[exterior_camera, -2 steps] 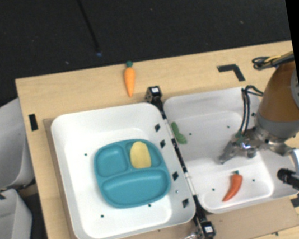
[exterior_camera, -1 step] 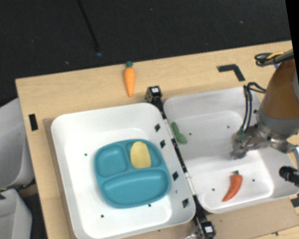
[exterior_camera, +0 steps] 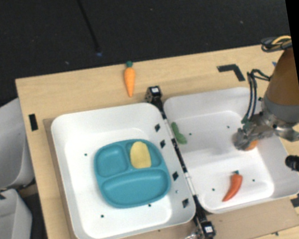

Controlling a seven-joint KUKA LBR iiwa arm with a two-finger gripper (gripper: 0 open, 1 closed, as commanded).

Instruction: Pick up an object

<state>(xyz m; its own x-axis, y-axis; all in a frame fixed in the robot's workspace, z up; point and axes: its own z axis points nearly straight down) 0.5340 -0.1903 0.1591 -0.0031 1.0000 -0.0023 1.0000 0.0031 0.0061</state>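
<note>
Nothing readable here, honestly. No text, labels, brand names or numbers on any surface at this resolution. The only things that look even a bit like signs are plain black marks on the light wooden bench top (exterior_camera: 76,91): an angled black bracket mark (exterior_camera: 230,70) near the far right corner and a small black rectangular mark (exterior_camera: 33,122) near the left edge. Neither has letters or digits on it that I can make out.

The desk (exterior_camera: 76,86) looks like pale matt wood. Both bins (exterior_camera: 71,157) and the blue tray (exterior_camera: 132,184) seem smooth, slightly glossy plastic.
</note>
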